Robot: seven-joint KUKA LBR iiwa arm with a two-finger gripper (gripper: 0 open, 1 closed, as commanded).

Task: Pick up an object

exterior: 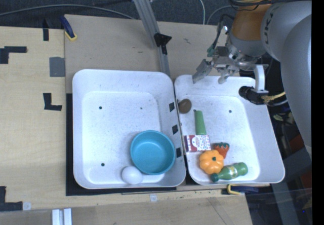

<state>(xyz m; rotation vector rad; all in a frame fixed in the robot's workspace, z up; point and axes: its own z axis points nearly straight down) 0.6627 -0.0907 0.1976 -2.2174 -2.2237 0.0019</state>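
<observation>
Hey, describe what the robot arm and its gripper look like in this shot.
The arm is bulky, smooth grey, with a rounded orange band above the wrist and thin dark cables looped over it. Its gripper is small, metallic grey, with two slim fingers.

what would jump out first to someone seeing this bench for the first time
The big grey arm with its orange band fills the upper right, its open gripper hovering over the far rim of the right bin. Next comes the blue bowl at the near side of the left bin, a white ball touching it. A bright cluster sits near the right bin's front: an orange pumpkin, a green bottle and a small carton.
</observation>
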